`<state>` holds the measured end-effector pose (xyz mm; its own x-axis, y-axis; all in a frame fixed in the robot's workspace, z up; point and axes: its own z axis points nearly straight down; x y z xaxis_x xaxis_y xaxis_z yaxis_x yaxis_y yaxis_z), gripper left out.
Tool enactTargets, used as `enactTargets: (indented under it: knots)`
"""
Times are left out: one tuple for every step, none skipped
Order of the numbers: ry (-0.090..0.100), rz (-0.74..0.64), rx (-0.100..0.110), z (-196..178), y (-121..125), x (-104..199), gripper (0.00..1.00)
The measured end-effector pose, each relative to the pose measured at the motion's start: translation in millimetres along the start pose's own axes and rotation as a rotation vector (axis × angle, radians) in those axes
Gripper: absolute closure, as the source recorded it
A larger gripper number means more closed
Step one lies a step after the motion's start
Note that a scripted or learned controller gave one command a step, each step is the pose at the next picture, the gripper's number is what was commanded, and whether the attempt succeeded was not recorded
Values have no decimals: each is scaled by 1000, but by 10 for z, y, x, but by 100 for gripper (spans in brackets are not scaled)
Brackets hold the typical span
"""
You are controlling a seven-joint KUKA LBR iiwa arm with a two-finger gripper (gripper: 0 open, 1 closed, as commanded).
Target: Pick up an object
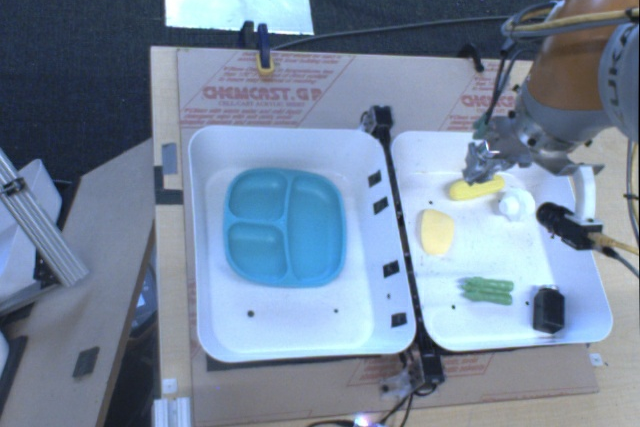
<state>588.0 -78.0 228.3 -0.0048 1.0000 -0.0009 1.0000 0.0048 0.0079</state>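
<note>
Hovering over the right white bin [570, 325], the claw [481, 161] touches a yellow banana-shaped toy [476, 188]; its opening cannot be determined. Bin centre lies open.

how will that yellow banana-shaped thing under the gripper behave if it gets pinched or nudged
The banana looks like a smooth plastic toy, so probably light and stiff. Its curved, rounded body may slip sideways or spin under the gripper rather than stay put. The small white object beside it could get bumped.
</note>
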Motion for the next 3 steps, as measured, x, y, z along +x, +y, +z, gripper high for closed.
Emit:
enactTargets:
  knots:
    - [0, 0, 3, -297, 16, -2, 100]
    - [3, -5, 6, -157, 122, 560, 100]
    - [3, -5, 7, -10, 265, 1057, 100]
